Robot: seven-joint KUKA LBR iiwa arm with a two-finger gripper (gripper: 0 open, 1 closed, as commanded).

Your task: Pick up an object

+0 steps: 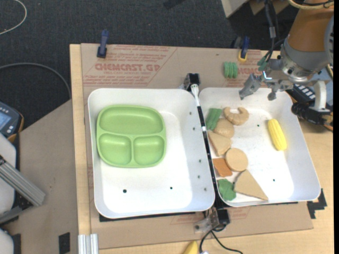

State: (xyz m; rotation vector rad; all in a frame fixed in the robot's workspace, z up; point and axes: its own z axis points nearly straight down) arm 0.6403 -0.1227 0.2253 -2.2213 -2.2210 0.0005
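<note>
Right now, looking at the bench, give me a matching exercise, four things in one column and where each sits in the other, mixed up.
Things:
1. green divided plate
2. yellow corn cob
3. gripper
4. small green ridged piece

Places:
A. on the cardboard, outside both bins
B. left bin
C. above the right bin's far edge
D. right bin, right part

Pairs: 1-B, 2-D, 3-C, 4-A

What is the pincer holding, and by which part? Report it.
Nothing. The pincer hangs open above the right bin's far edge, with no object between its fingers; the corn cob lies apart below it.
</note>
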